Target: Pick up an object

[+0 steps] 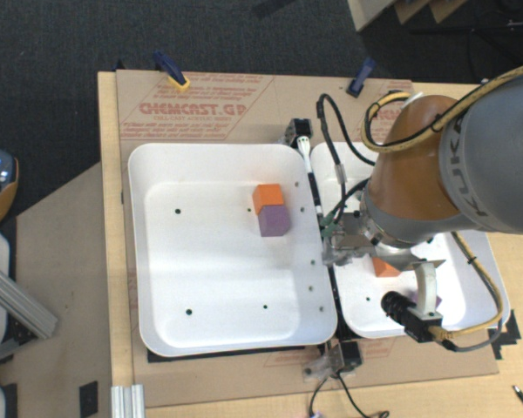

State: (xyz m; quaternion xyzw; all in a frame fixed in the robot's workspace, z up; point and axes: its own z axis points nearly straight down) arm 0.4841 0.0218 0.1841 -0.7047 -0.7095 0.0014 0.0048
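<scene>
1. Far to the gripper's left, across the shared bin rims, an orange block (268, 197) and a purple block (274, 221) sit touching in the left bin (157, 233). Grabbing either would likely nudge the other, since there is no gap between them on that side.
2. Black cables (331, 133) loop just left of and above the wrist; a sweep toward the left bin could snag them, I judge.
3. The gripper (372, 255) hangs low over the right bin (484, 277), mostly hidden under the arm's orange band (418, 138). Whether it is apart or together cannot be told from here.
4. Just below and right of the gripper, a small orange piece (385, 269) peeks out from beneath the wrist, the nearest candidate to pick. It lies beside the tool rather than clearly within it, so a closing could miss or push it away.
5. Further right, a sliver of purple (436, 300) shows by the arm's grey bracket; too hidden to identify.
</scene>
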